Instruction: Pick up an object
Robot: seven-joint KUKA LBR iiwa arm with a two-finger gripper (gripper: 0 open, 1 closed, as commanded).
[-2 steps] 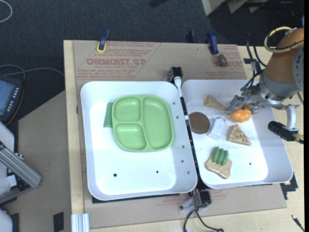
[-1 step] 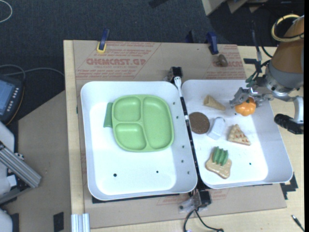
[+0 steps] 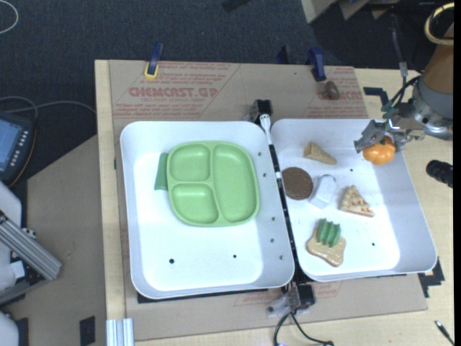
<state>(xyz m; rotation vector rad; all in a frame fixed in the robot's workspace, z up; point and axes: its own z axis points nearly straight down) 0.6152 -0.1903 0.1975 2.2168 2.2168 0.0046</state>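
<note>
— What covers the worktop (image 3: 216,85)?
— A brown board printed with red lettering, held at its far edge by a yellow clamp (image 3: 153,67) on the left and a blue clamp (image 3: 315,63) further right.
— And directly on it?
— Two shallow white bins, touching side by side: the left bin (image 3: 144,215) and the right bin (image 3: 410,215).
</note>
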